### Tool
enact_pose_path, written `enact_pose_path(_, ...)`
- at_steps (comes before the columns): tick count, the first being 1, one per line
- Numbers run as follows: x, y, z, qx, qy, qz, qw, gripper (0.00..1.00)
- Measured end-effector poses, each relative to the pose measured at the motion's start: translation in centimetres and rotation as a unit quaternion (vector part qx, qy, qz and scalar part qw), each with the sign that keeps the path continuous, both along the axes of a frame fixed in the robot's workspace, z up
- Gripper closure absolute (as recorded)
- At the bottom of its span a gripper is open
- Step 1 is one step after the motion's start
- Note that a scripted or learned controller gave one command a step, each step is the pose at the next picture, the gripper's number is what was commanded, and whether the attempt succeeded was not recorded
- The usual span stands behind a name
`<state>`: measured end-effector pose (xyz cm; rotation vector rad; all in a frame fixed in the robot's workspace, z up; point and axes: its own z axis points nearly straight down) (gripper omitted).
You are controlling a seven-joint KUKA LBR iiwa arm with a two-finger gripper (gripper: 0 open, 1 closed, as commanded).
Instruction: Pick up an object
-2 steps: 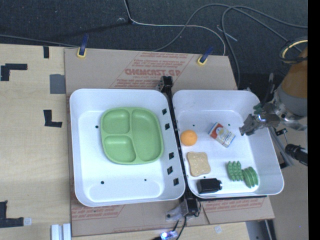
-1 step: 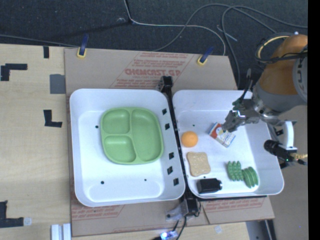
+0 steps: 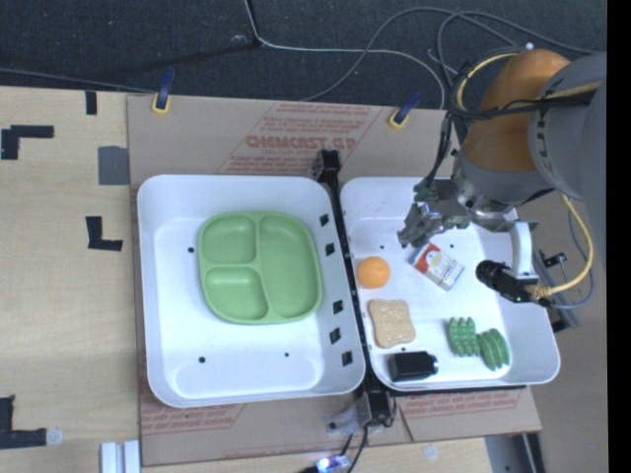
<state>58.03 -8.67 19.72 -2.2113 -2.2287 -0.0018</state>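
The grey arm (image 3: 537, 116) with its orange band is reaching in from the upper right of the frame, and its gripper (image 3: 422, 227) is hovering over the upper part of the right bin (image 3: 537, 368). The dark fingers (image 3: 412, 233) are pointing down and to the left and are standing slightly apart, with nothing showing between them. Just to the lower right of the fingertips, a small red and white packet (image 3: 437, 265) is lying tilted on the bin floor, near the gripper but apart from it. An orange ball (image 3: 374, 272) is sitting to the left of the packet, close to the divider between the bins. Below the ball, a tan slice of toast (image 3: 391, 322) is lying flat, and a black block (image 3: 412, 366) is resting just below it near the lower rim. Toward the lower right corner of the same bin, two green ridged pieces (image 3: 478, 341) are lying side by side. In the left bin (image 3: 163, 294), at the centre-left of the frame, a green divided plate (image 3: 261, 267) is lying flat. Both bins are sitting on a brown cardboard sheet (image 3: 286, 136) on the bench.
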Motion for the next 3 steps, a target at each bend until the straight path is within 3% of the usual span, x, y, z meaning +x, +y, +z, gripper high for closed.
enact_pose_path(1, 2.1, 5.9, 1.1, -0.0002, -0.001, 0.000, 1.0000, 1.00)
enact_pose_path(3, 3.6, 16.3, 3.0, -0.0006, 0.000, -0.001, 1.0000, 1.00)
